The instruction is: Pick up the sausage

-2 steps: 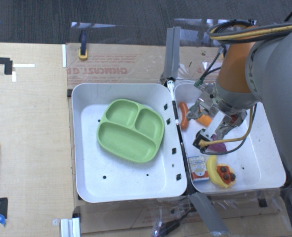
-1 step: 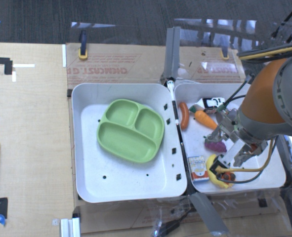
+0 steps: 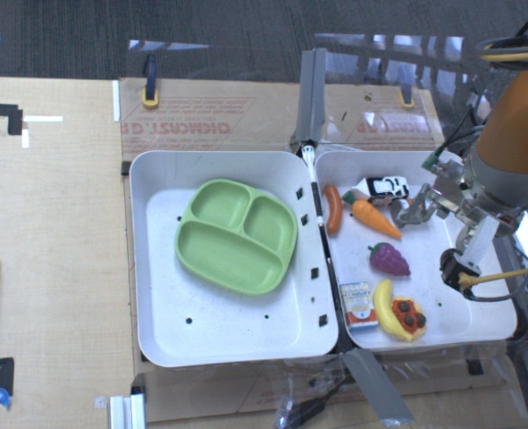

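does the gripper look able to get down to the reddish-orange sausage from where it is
Probably yes: the reddish-orange sausage lies uncovered by the right bin's left wall, and only the orange carrot sits between it and the gripper.

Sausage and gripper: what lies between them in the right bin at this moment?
In the camera view, the carrot lies between the sausage and the gripper, its tip pointing toward the gripper. The black-and-white toy car sits just above that stretch.
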Controlling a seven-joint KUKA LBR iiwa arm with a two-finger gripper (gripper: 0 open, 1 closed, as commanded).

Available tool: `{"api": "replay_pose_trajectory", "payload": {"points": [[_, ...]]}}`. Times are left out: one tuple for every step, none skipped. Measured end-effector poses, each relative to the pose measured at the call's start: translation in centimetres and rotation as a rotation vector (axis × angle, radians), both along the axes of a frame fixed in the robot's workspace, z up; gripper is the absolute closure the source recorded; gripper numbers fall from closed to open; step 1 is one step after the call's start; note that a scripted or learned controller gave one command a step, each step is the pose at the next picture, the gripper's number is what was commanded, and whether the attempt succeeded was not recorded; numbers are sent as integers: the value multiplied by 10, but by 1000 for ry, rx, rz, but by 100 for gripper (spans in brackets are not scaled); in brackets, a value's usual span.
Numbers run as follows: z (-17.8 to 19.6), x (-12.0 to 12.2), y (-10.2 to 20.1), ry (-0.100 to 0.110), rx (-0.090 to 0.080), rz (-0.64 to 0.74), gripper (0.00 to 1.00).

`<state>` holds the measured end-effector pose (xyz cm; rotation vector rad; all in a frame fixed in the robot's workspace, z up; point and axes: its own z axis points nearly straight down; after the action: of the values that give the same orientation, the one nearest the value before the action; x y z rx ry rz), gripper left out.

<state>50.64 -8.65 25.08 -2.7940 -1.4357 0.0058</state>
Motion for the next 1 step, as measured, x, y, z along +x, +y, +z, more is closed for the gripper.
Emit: {"api": "replay_pose_trajectory", "payload": {"points": [[-126,-27,-53,2,1,-142,0]]}}
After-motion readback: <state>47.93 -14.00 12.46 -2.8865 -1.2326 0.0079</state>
